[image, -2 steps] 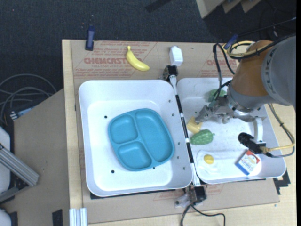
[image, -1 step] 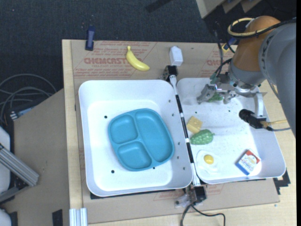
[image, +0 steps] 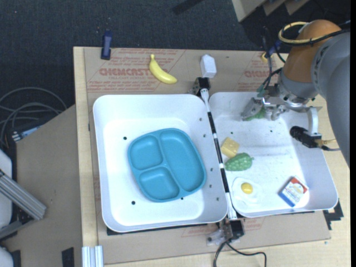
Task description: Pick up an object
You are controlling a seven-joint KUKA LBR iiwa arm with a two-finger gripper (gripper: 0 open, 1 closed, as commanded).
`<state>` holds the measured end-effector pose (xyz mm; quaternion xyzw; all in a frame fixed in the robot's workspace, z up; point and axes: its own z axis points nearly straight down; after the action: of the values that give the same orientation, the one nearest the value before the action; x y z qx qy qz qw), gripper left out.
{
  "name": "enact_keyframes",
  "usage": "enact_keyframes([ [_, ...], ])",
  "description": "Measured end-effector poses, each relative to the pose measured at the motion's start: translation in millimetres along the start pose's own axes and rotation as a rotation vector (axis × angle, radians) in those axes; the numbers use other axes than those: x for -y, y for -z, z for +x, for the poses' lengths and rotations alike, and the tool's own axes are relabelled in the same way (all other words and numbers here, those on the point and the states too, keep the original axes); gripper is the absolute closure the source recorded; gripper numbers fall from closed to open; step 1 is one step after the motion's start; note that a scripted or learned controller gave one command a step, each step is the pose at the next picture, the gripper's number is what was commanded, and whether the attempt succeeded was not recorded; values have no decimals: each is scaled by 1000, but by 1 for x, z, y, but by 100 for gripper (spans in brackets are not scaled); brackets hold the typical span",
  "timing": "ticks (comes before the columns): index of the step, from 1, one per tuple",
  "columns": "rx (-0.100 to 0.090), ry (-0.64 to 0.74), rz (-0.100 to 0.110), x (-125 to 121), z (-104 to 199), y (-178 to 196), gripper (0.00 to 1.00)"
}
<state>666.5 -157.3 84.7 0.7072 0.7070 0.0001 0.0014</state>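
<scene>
In the right bin (image: 311, 202) lie a yellow block (image: 230, 147), a bumpy green piece (image: 239, 162), a toy fried egg (image: 246, 189) and a small red, white and blue carton (image: 292, 191). My gripper (image: 260, 109) is low over that bin's far end, near its back wall. A small green thing (image: 250, 114) sits right at the gripper's tip, partly hidden by it. The view does not show whether it is held or just lies on the bin floor.
The left bin (image: 111, 149) holds a blue divided plate (image: 166, 164). On the bench behind the bins lie a yellow banana (image: 161, 71), a small blue thing (image: 106, 44) and a white block (image: 208, 65). A ridge divides the two bins.
</scene>
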Motion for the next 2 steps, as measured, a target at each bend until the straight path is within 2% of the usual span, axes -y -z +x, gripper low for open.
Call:
enact_keyframes([
  [2,0,0,-1,0,-23,0,0],
])
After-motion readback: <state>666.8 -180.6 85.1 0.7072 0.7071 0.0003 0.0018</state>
